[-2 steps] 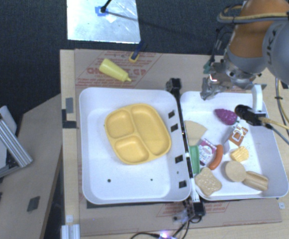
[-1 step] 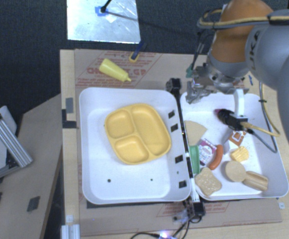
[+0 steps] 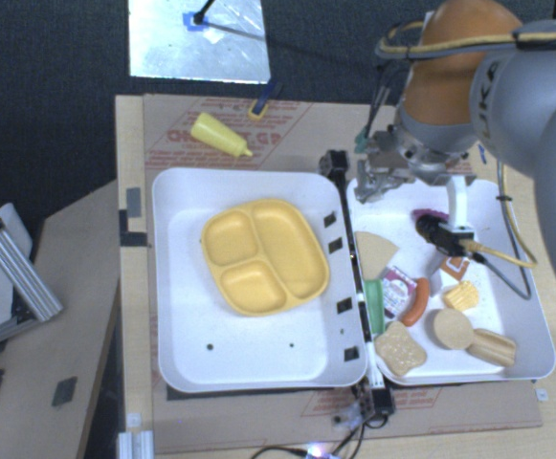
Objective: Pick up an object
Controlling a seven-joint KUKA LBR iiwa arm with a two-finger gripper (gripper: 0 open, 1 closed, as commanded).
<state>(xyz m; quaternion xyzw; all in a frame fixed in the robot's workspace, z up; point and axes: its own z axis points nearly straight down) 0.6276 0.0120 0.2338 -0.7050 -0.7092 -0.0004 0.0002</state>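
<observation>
My gripper (image 3: 373,185) hangs over the far left corner of the right bin (image 3: 536,342), with bare white floor beneath it. Food items lie nearer the front of that bin. A tan wedge (image 3: 376,252) is closest, just below the gripper. Further forward are a red packet (image 3: 399,285), a green strip (image 3: 373,304), an orange sausage (image 3: 416,301), a yellow ridged piece (image 3: 460,295), a round bun (image 3: 452,329), a bread roll (image 3: 491,347) and a toast slice (image 3: 400,350). Nothing shows in the gripper.
The left bin (image 3: 177,342) holds a yellow divided plate (image 3: 263,254). A yellow squeeze bottle (image 3: 220,134) lies on the cardboard behind the bins. A silver sheet (image 3: 199,27) lies further back. The bins' shared wall (image 3: 349,256) carries black clips.
</observation>
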